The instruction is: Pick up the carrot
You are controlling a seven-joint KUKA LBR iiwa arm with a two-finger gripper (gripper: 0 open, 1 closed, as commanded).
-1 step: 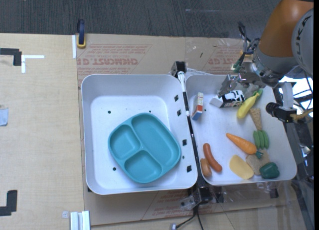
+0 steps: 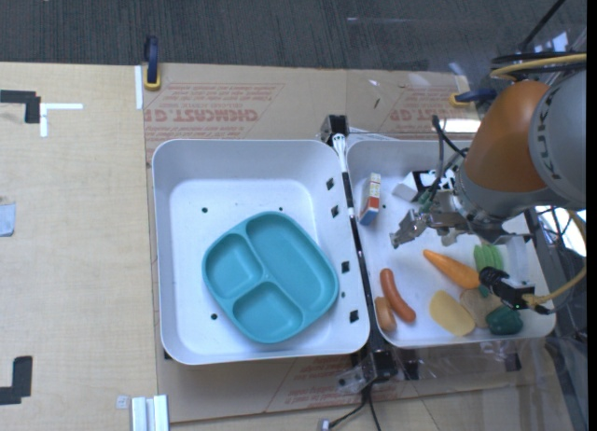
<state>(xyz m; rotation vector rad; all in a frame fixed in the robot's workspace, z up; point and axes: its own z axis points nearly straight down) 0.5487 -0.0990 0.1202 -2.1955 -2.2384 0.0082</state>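
Grey arm with orange band (image 2: 522, 140) fills right of frame, we can't tell its gripper (image 2: 415, 227) state, hovering just upper-left of the tapered orange carrot (image 2: 451, 269) lower right in the right white bin (image 2: 401, 154); we'd shift down-right and straddle its middle crosswise.

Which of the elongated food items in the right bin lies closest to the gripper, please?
The orange carrot, tapering up-left just below the gripper. The two reddish sausages lie farther down, near the bin's front.

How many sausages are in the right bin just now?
2. One sausage lies slanted near the right bin's left wall; a shorter sausage sits just left of it, by the front corner. The arm may hide more.
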